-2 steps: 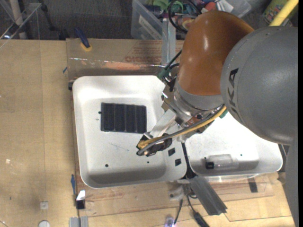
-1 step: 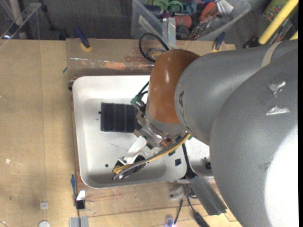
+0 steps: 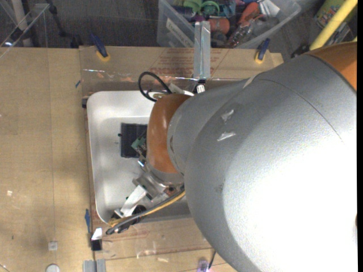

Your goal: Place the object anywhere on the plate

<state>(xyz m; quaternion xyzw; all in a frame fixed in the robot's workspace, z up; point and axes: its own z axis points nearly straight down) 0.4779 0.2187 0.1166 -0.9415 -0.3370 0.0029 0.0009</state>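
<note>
My arm reaches in from the right and covers most of the bench. Its orange band hangs over the left white bin. My gripper points down into the middle of this bin, right of the bin's left wall. A black squarish shape with a small green patch sits just left of the wrist; I cannot tell whether it is part of the gripper or a thing lying in the bin. The arm hides the bin's right half and everything beyond it.
A clear box of colourful toys stands at the back beyond the bench. A metal post rises behind the bin. Blue clamps grip the back edge. Bare wooden bench lies to the left.
</note>
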